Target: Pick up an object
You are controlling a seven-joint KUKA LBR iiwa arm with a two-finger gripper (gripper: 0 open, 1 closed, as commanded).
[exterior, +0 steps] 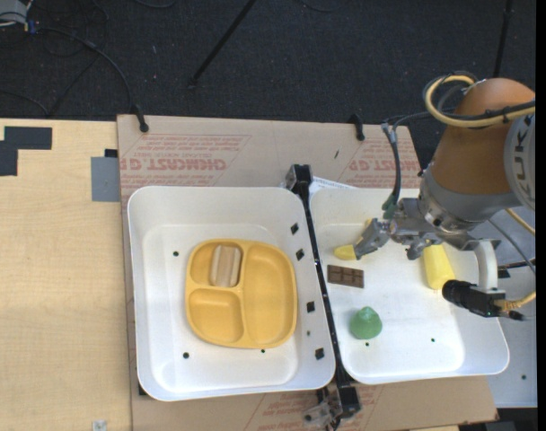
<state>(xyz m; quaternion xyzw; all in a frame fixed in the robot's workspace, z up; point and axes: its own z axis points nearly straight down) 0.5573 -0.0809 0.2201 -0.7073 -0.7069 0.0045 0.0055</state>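
My gripper point(369, 241) hangs low over the back left part of the right bin point(488, 357), pointing left. A small yellow piece point(346, 252) lies just left of its tip, close to it or touching. Right below that lies a flat brown chocolate bar point(346, 277). A green rounded object point(365, 322) sits nearer the front of the same bin. A yellow cylinder point(435, 267) lies to the right, partly under the wrist. I see nothing lifted by the gripper.
The left bin point(156, 232) holds a yellow divided plate point(264, 303) with a beige piece point(224, 265) in its back left compartment. A black divider point(313, 277) runs between the two bins. The orange and grey arm point(479, 151) looms over the right bin's back right corner.
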